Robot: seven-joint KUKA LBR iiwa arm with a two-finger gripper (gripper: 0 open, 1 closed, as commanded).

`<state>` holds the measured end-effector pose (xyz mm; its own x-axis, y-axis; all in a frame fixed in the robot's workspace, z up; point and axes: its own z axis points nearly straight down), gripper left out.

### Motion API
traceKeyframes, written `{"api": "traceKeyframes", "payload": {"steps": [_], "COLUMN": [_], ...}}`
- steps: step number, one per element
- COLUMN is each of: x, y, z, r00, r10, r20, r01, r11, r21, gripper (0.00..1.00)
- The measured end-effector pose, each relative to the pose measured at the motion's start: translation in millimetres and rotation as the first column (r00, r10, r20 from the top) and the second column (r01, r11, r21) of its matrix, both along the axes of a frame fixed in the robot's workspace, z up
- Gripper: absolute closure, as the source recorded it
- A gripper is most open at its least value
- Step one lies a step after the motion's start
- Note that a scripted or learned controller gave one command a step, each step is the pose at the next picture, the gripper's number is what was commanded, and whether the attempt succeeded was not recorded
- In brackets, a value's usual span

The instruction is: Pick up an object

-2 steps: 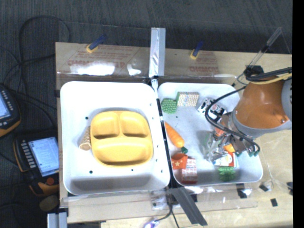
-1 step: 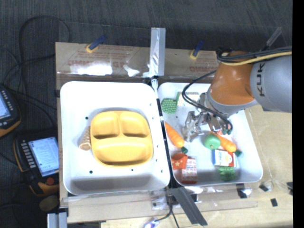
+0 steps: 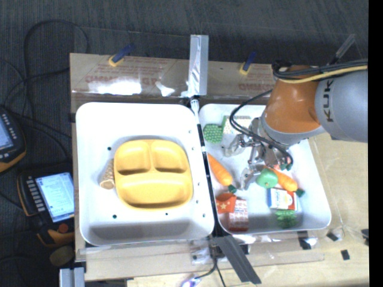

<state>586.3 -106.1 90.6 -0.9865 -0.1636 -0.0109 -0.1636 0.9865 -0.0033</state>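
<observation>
The gripper (image 3: 258, 167) hangs open in the right bin (image 3: 317, 184), fingers astride nothing, just beside a carrot (image 3: 280, 178) near the bin's middle.

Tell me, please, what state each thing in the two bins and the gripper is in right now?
Yellow tray: upright, flat in the left bin.
Cone: lying at the tray's left edge.
Carrot: lying in the right bin, by the divider.
Red carton: lying flat.
Blue carton: lying flat.
Gripper: low over the right bin, holding nothing visible.
</observation>
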Motion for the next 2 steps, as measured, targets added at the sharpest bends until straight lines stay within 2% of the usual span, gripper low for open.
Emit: {"api": "traceKeyframes", "payload": {"steps": [1, 2], "x": [-49, -65], "y": [-31, -27], "z": [0, 1], "r00": [0.999, 0.999], "r10": [0.039, 0.038], "r20": [0.003, 0.010], "r01": [-0.039, -0.038], "r11": [0.999, 0.999], "r21": [-0.002, -0.002], "gripper": [0.00, 0.00]}}
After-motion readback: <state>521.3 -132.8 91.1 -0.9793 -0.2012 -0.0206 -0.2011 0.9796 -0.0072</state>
